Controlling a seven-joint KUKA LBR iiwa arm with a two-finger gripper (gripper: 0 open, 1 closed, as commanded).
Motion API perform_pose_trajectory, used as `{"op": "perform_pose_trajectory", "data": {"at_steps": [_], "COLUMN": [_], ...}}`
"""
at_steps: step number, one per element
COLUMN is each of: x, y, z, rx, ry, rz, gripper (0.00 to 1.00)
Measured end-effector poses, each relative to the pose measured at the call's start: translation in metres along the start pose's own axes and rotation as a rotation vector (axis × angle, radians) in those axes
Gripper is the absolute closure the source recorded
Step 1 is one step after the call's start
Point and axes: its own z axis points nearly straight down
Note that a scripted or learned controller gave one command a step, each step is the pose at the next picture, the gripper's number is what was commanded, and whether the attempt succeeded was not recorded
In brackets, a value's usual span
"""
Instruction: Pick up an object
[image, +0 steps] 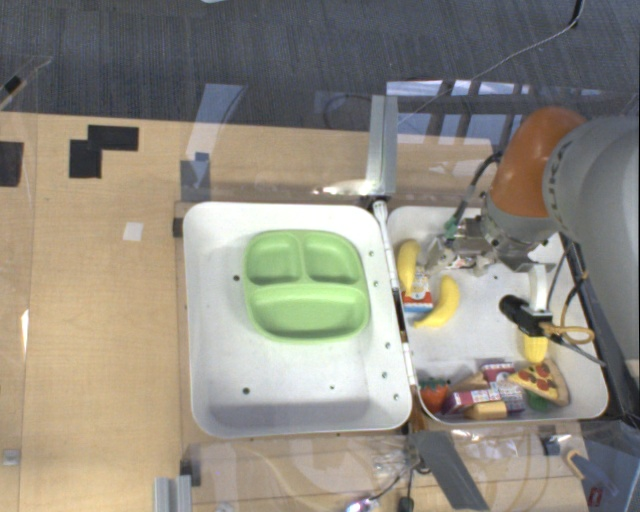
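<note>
We are watching two bananas (408, 262) lying in the right bin (590, 400), smooth, curved and yellow, a small red-and-white carton (418, 297) between them. The hand (452, 250) is hovering just at their three o'clock; whether it is spread or pressed together we cannot tell. We are judging this as the approach, nothing gripped. Next comes lining up over one banana and lowering. At six o'clock, a heap of glossy toy food (500, 390). In the left bin, a matte green divided plate (305, 283).
</note>
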Motion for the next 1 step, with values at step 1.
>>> {"op": "perform_pose_trajectory", "data": {"at_steps": [1], "x": [0.0142], "y": [-0.0194], "z": [-0.0009], "rx": [-0.006], "ry": [-0.004], "rz": [0.012], "gripper": [0.00]}}
